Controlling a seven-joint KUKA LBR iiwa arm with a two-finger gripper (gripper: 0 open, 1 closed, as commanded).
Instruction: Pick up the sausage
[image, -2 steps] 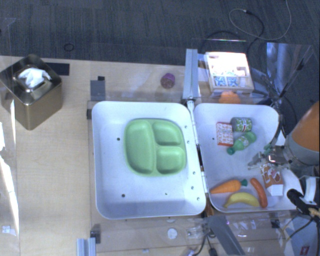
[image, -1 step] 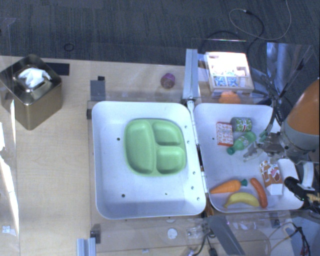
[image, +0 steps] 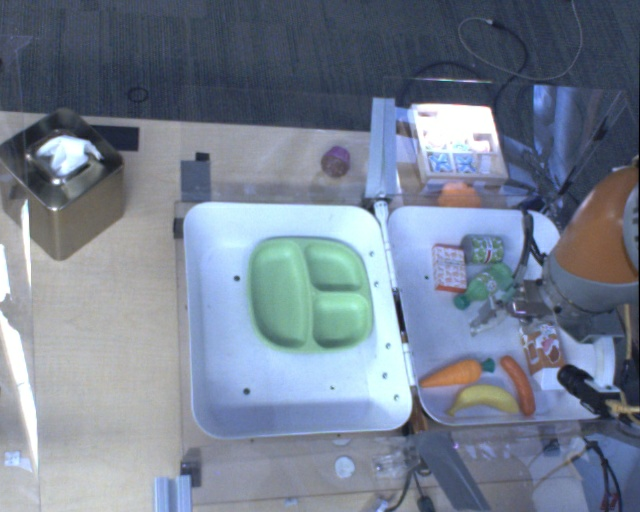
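Note:
The sausage (image: 517, 384) is a short red-orange link lying in the right bin (image: 415, 300) near its front right corner. It rests between the banana (image: 484, 402) and a brown packet (image: 543, 350). My gripper (image: 493, 315) hangs over the middle of the right bin, up and to the left of the sausage and apart from it. It sits just below a green bottle (image: 480, 288). The grey wrist with its orange band (image: 600, 235) covers the bin's right side.
A carrot (image: 455, 375) lies left of the sausage. A green can (image: 484, 248) and a red packet (image: 449, 267) sit at the back of the right bin. The left bin (image: 215, 390) holds a green divided plate (image: 310, 293). A metal box (image: 62, 182) stands far left.

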